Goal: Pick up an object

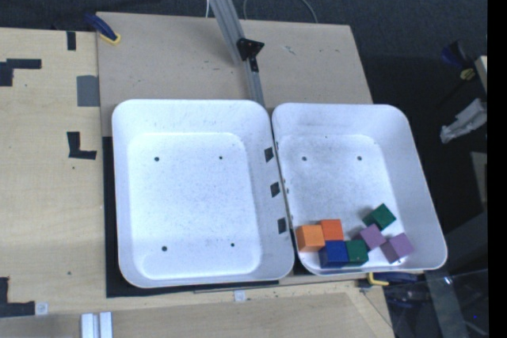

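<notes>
Blocks all sit bunched in the near corner of the right bin [412, 162]: two orange blocks [319, 234] side by side, a blue block [335, 252] just in front touching a green block [357, 252], two purple blocks [383, 242] beside those, and a dark green block [381, 216] slightly apart toward the rim. Left bin [190, 123] is alongside, rims touching. Gripper state: cannot tell from where I stand. My guess is the cluster slid into that corner, which makes most picks tight against the wall. Dark green one looks the easiest target, since it has clearance on more sides.
</notes>
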